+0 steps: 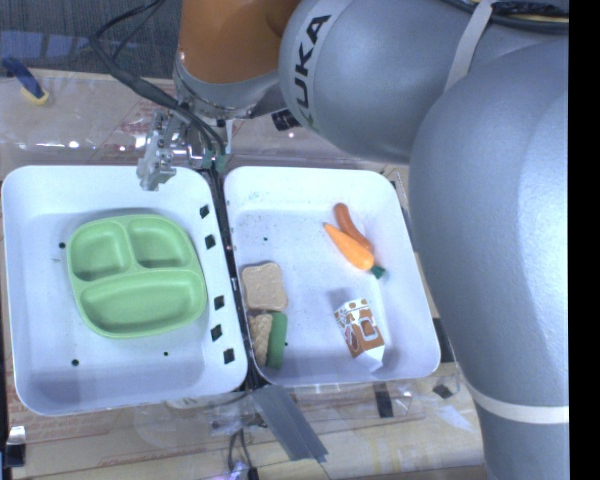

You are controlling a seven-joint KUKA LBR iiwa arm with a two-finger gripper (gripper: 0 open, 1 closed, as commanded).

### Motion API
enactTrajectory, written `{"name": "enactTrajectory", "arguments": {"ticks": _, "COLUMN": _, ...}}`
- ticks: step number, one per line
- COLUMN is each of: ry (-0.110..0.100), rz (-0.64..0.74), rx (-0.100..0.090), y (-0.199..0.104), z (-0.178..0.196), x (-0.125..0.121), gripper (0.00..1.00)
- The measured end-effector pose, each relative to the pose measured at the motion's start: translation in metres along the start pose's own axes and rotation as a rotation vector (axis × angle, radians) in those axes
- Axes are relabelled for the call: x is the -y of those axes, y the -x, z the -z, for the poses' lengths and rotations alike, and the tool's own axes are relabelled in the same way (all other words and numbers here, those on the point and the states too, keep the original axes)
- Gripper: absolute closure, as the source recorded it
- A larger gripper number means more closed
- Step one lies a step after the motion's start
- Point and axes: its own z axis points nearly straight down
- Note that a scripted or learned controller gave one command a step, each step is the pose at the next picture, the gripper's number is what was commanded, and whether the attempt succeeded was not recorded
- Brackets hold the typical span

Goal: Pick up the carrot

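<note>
Looming closest, filling the 3 o'clock side: grey arm point(500, 218), orange band above the wrist at 12 o'clock. Below that band, gripper point(158, 168) poised over the far rim of the left bin point(20, 198), at about 11 o'clock of the green divided plate point(135, 273) lying inside it. Open or closed: cannot tell from this slant; nothing seen held.

Carrot point(352, 248) lying well apart from the gripper, in the right bin point(405, 218), toward that bin's 2 o'clock corner. Orange, slanted, green stub at its 4 o'clock end. Touching it on the 12 o'clock side, a thinner, redder piece point(345, 218).

Elsewhere in the right bin: bread slice point(264, 285) against the 9 o'clock wall; at 6 o'clock of the bread, a green stick point(277, 340) beside a smaller tan piece point(260, 330); small printed carton point(362, 330) at 6 o'clock of the carrot, apart from it.

Beyond the bins, on the tabletop point(70, 118) at 10 o'clock, a blue and yellow object point(25, 80).
</note>
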Motion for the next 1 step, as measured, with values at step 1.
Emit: {"name": "enactTrajectory", "arguments": {"ticks": 1, "ry": 0.000, "rz": 0.431, "rx": -0.003, "y": -0.0170, "z": 0.0054, "x": -0.0264, "gripper": 1.00}}
